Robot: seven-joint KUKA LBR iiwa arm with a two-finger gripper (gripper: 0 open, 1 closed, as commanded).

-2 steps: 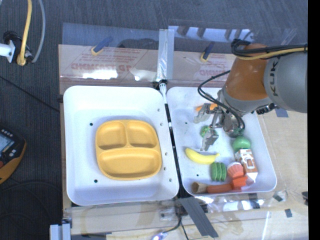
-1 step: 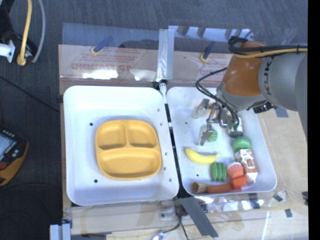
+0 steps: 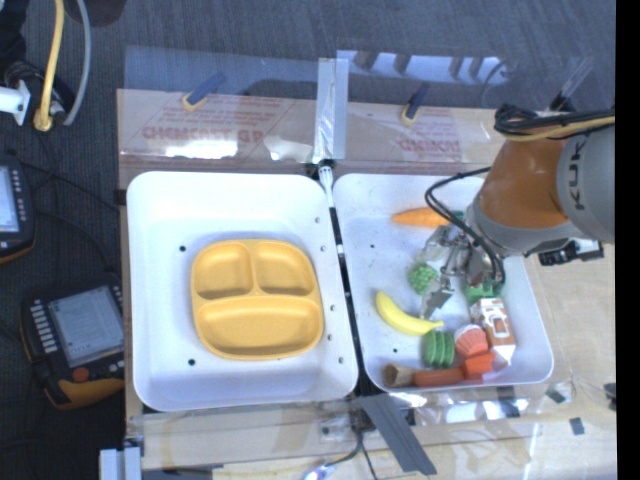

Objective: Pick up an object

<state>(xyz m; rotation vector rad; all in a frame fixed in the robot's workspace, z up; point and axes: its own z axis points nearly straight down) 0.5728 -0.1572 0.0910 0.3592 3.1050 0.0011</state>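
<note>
Grey carpet, two white bins (image 3: 150,268) — "KUK" on arm (image 3: 560,183) — gripper (image 3: 440,290) spread over broccoli (image 3: 424,276).

Two white bins seen from above

The gripper (image 3: 447,280) is low in the right bin (image 3: 365,268), near a banana (image 3: 403,316); a yellow divided plate (image 3: 258,298) lies in the left bin (image 3: 160,268).

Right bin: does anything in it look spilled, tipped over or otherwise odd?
Nothing stands out. The toy food, with a banana and a carrot, lies loose inside the right bin, none over its rim. The gripper hangs low among the pieces.
</note>
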